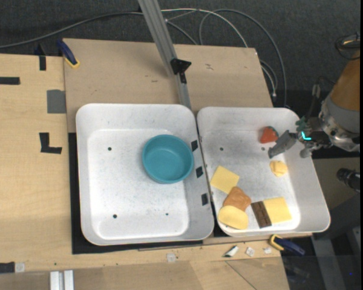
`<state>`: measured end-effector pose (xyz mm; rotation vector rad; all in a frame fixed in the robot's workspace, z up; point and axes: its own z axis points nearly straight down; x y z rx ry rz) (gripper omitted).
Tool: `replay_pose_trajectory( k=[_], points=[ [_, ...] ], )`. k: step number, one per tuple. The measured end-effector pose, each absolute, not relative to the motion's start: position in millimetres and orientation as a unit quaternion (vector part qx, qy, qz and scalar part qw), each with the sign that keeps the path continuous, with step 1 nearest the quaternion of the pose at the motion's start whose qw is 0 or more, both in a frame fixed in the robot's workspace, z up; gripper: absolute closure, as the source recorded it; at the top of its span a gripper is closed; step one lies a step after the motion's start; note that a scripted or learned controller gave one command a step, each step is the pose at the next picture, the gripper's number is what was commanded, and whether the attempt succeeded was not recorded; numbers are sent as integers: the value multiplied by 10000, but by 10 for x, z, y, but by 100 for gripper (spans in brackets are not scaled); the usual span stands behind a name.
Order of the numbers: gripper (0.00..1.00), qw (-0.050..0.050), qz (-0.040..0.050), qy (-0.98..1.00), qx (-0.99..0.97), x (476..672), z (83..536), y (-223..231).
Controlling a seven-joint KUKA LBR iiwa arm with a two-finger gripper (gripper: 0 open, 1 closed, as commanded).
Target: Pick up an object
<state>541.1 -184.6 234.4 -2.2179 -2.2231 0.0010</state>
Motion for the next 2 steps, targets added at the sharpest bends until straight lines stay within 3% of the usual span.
replay_pose_trajectory(
  k=[2],
  points=[
    [0,27,20,-7078,-7064,5352,1315,-1865]
  ],
)
